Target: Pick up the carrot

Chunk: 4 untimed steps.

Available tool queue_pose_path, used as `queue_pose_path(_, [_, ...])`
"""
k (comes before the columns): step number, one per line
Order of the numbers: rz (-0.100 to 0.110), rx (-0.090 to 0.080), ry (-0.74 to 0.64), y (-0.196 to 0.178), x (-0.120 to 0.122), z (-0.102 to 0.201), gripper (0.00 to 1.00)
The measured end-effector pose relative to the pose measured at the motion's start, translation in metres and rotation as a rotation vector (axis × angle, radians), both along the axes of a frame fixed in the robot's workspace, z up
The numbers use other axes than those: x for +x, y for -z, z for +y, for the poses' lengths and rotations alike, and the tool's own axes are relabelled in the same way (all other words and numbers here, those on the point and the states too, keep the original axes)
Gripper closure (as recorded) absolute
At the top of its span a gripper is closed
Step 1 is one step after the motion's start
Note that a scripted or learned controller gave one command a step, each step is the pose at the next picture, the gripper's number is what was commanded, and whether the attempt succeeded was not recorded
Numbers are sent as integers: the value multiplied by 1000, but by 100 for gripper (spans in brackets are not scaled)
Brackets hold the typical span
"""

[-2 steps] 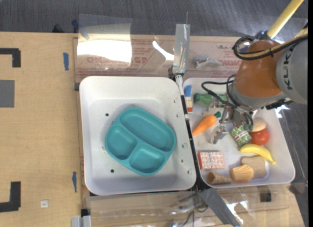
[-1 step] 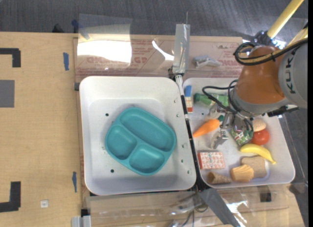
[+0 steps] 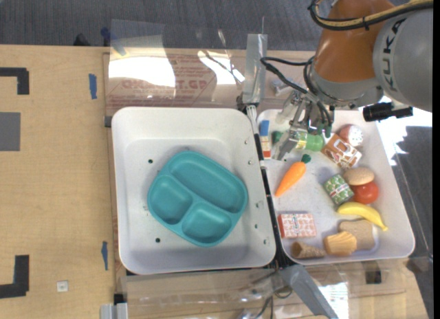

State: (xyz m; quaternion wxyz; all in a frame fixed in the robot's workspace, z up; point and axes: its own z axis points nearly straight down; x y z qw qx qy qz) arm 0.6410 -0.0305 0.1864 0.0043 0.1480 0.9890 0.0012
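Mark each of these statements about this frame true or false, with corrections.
1. The carrot lies in the right bin. True.
2. The hand is holding the carrot. False: the carrot lies on the bin floor, below the hand.
3. The teal tray sits in the left bin. True.
4. The banana lies on the teal tray. False: it lies in the right bin, near the tomato.
5. The carrot's green top points toward the hand. True.

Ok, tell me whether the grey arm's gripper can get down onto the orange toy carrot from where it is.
Probably yes. The gripper hangs just above the orange toy carrot, which lies on bare bin floor with nothing on top; the nearest neighbours stand apart.
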Motion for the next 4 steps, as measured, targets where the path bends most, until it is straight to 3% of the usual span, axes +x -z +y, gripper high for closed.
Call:
queue_pose_path(1, [10, -1, -57, 4, -51, -9, 0])
queue_pose_path(2, [11, -1, -56, 4, -117, -3, 0])
queue_pose_path(3, [7, -1, -136, 4, -45, -4, 0])
queue_pose_path(4, [11, -1, -264, 4, -102, -11, 0])
